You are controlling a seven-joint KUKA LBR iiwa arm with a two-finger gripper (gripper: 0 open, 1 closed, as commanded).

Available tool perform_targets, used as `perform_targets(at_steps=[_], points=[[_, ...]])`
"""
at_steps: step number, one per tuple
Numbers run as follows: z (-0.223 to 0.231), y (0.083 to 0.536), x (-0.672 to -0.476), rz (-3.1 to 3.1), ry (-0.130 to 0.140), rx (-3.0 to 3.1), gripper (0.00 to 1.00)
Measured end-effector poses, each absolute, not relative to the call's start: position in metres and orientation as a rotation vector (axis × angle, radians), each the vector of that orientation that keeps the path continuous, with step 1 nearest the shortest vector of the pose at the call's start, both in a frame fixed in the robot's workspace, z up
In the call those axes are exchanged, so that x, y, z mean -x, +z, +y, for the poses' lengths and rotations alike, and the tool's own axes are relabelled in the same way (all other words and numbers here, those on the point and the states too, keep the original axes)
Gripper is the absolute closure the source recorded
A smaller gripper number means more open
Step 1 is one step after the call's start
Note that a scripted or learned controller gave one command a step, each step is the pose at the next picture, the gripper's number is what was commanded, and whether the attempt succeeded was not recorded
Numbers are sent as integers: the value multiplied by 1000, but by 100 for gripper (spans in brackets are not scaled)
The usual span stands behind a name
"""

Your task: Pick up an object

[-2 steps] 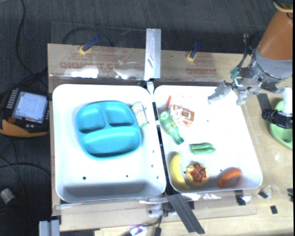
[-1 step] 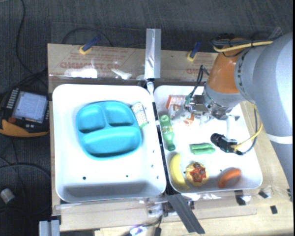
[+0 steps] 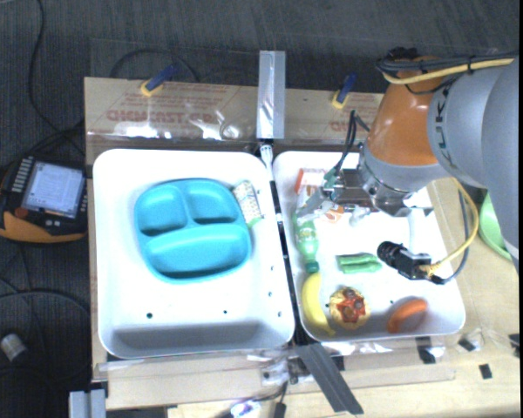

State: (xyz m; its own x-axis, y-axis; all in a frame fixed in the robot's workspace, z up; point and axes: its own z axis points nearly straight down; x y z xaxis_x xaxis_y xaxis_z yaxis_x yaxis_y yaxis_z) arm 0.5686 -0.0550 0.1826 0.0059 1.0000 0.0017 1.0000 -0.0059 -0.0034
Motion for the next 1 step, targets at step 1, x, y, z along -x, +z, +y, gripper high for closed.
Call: perform_targets(at_steps=[1], points=[[-150,90,-520,-2210,-8,2249,0]])
